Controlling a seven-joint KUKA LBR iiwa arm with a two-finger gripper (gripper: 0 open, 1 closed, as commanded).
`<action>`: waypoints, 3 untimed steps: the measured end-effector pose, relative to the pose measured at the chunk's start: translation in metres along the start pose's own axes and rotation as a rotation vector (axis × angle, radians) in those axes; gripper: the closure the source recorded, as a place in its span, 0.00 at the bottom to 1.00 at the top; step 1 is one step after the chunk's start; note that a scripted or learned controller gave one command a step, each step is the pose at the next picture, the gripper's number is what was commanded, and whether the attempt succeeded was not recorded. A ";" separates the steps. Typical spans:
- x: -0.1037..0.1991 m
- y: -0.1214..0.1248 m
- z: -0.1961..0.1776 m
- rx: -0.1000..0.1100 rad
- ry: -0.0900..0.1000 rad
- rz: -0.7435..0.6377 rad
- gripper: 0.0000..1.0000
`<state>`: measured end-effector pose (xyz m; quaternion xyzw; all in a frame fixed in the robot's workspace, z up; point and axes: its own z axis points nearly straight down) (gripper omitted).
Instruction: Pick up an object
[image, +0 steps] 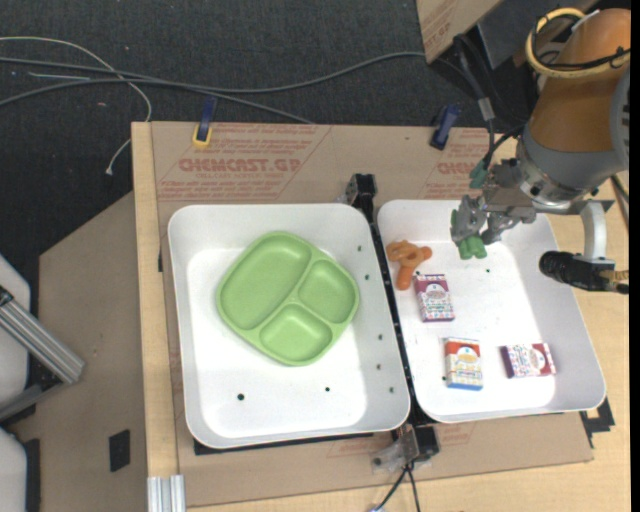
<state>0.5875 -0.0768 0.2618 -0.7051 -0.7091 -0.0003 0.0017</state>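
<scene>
Camera view: cardboard bench (250, 160), 2 white bins (200, 400), dark carpet (80, 120).

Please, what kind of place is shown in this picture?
Probably a robotics lab test bench: a grey arm reaches over two white bins set on cardboard, with loose cables on the dark floor.

cardboard sheet (250, 160) printed "CHEMCAST GP" in red, packet labels unreadable

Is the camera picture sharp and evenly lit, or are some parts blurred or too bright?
Camera view: soft overall; print on the small boxes is unreadable. The white bins look bright but keep detail. The green plate shows a mild sheen. The gripper is slightly blurred.
</scene>
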 end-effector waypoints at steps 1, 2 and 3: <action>0.051 0.020 -0.002 -0.004 -0.001 -0.001 1.00; 0.108 0.028 0.007 -0.004 -0.002 0.000 1.00; 0.148 0.046 0.026 -0.003 -0.002 0.001 1.00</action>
